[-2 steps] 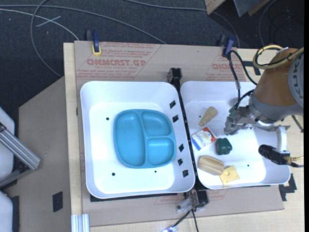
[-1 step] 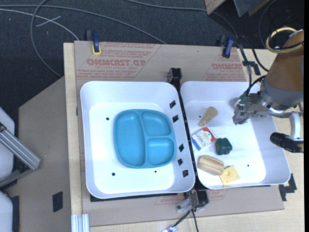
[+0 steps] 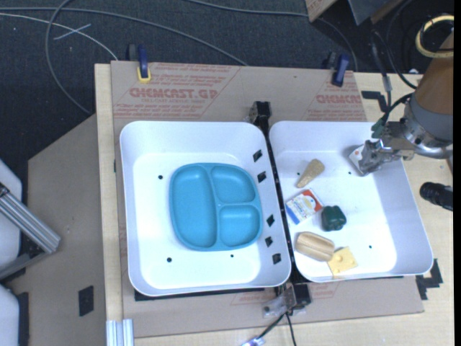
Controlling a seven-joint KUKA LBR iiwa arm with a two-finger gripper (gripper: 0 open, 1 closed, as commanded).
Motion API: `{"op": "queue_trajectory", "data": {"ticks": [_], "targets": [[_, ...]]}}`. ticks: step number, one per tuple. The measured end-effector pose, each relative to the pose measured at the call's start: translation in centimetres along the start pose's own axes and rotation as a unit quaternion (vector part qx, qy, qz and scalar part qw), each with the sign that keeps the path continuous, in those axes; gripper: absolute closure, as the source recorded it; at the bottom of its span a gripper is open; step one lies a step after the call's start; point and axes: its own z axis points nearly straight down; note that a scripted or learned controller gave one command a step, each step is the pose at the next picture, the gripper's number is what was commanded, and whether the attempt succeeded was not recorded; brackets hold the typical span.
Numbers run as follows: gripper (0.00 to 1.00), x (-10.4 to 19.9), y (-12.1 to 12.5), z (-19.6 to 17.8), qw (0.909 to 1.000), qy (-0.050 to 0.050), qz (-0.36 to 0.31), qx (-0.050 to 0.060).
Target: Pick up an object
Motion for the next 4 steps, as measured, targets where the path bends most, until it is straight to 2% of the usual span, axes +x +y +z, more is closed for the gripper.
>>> {"op": "queue_trajectory", "data": {"ticks": [1, 3, 4], "targets": [[1.00, 6.0, -1.6, 0.0, 1.0000, 0.003, -0.002, 0.005], [1.00, 18.3, -3.8, -0.8, 1.0000, 0.003, -0.003, 0.005], [1.00, 22.6, -4.4, 0.0, 1.0000, 0.002, -0.002, 0.006]]}}
